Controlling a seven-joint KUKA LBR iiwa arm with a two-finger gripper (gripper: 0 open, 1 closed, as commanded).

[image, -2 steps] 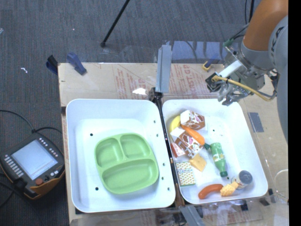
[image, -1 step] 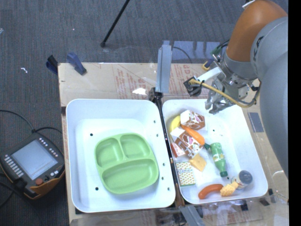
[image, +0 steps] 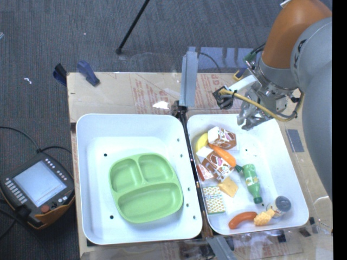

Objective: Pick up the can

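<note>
Can point(image: 282, 203) at right bin's point(image: 290, 161) five o'clock corner, lying end-on, axis unclear; claw point(image: 250, 118) at twelve o'clock, spread indiscernible.

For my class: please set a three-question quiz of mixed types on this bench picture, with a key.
1. True or false: the green divided plastic plate lies in the left white bin.
2. What lies nearest the small grey metal can? A. green plastic bottle B. yellow toy corn cob C. yellow banana
3. Fill in: the claw is over the right white bin's ____ edge.

Key: 1 true; 2 B; 3 far.
</note>
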